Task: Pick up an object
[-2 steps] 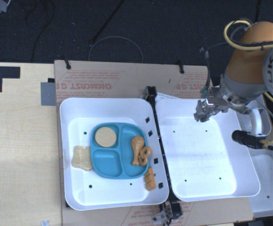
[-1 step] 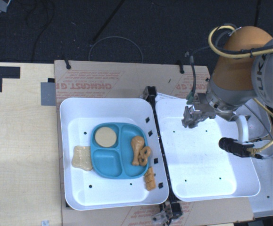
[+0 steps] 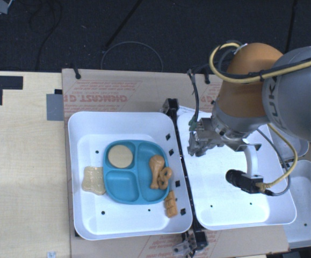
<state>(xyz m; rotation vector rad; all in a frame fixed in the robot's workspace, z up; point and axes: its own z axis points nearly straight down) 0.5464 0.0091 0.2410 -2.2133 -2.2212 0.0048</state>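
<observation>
From my remote station, the KUKA arm (image 3: 262, 90) hangs over the right bin (image 3: 236, 208), its gripper (image 3: 197, 143) low near that bin's left wall, close to the divider (image 3: 179, 160) between the two bins; I judge this the approach step of a pick, nothing yet taken; whether the gripper is parted or closed I cannot tell, the mechanism being dark and seen from above, and nothing visible sits in its grasp.

Everything worth picking lies in the left bin (image 3: 85, 133); a blue compartment tray (image 3: 124, 188) holds a round tan disc (image 3: 120, 156) in its upper-left section and a drumstick-shaped piece (image 3: 157, 168) beside a pretzel-like piece (image 3: 166, 176) in its right section; a pale bread-like slice (image 3: 93, 179) touches the tray's left edge; a small orange-brown piece (image 3: 170, 204) lies just off the tray's lower right corner, near the divider.

The next move, as I read it, calls for crossing the divider leftward, then descending squarely over one item; the loose piece by the divider looks nearest, though the wall beside it could crowd the grasp.
</observation>
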